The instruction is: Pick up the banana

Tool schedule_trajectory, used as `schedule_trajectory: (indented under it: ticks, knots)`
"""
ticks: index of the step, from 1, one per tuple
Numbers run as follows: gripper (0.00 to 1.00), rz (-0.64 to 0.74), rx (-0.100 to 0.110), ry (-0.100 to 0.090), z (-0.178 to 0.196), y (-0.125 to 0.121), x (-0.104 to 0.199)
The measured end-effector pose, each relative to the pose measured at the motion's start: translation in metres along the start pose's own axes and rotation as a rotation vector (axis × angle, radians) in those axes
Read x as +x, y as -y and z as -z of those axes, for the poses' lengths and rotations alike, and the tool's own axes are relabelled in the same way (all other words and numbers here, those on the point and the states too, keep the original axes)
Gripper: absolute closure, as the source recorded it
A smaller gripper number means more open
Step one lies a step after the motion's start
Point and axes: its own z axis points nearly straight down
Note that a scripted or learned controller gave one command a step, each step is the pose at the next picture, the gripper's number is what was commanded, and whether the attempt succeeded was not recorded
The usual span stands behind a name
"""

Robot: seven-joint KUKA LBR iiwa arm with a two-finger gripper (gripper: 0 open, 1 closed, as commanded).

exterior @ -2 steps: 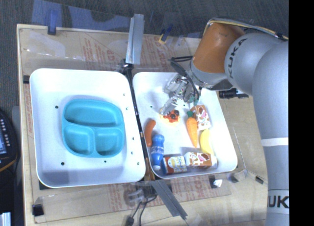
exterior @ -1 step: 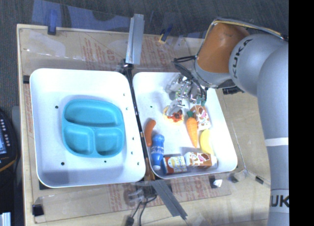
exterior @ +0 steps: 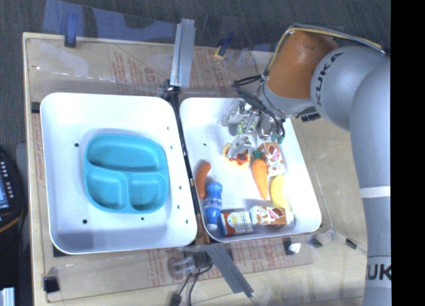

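The gripper (exterior: pixel 247 127) hangs over the far half of the right bin (exterior: pixel 307 185); whether it is open or closed cannot be told. The banana (exterior: pixel 279 192) lies nearer the camera than the gripper, well apart from it, beside the carrot (exterior: pixel 259 174).

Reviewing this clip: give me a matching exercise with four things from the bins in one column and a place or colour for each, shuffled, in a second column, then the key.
Things:
1. banana
2. blue tray
3. blue bottle
4. carrot

Descriptions:
A. lies in the left bin
B. orange, tapering toward the near wall, just left of the banana
C. yellow, near the right wall of the right bin
D. by the right bin's left wall, below a small orange sausage-shaped item

Pairs: 1-C, 2-A, 3-D, 4-B
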Motion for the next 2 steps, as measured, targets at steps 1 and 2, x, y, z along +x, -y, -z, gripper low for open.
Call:
schedule_trajectory:
  ticks: [1,2]
  knots:
    - [0.00,0.150,0.000,0.002,0.0000,-0.0004,-0.0012]
    - [0.00,0.340,-0.001,-0.001,0.0001,-0.0014,-0.0082]
